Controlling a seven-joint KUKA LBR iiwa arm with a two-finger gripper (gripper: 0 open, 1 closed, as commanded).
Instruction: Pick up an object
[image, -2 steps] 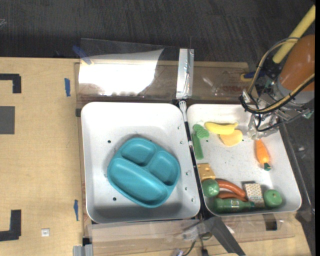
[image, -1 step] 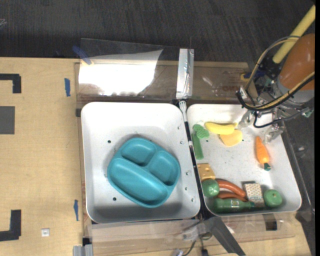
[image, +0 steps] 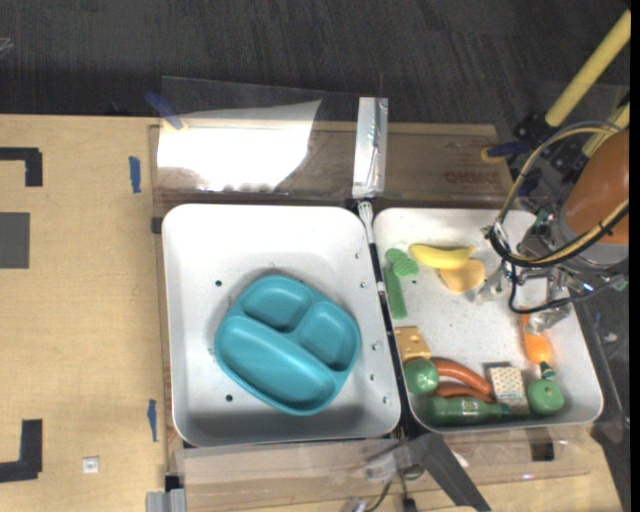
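Note:
The right bin (image: 580, 420) holds several toy foods. A yellow banana (image: 440, 255) lies beside a tan piece (image: 463, 277) at the back. A green pod (image: 398, 275) rests along the left wall. Near the front sit a yellow-brown block (image: 412, 345), a green ball (image: 421, 378), a red-orange pepper (image: 464, 374), a dark green bottle (image: 460, 407), a checkered cracker (image: 507, 382) and a green round fruit (image: 546, 397). A small orange carrot (image: 538, 347) lies by the right wall. My gripper (image: 527, 283) hangs low over the bin's right back part, wrapped in cables, just right of the tan piece.
The left bin (image: 190, 250) carries a teal divided plate (image: 288, 342). A clear plastic sheet (image: 240, 145) and a metal strip (image: 369, 145) lie behind the bins. The arm's orange band (image: 600, 190) and a yellow pole (image: 590, 65) stand at the right.

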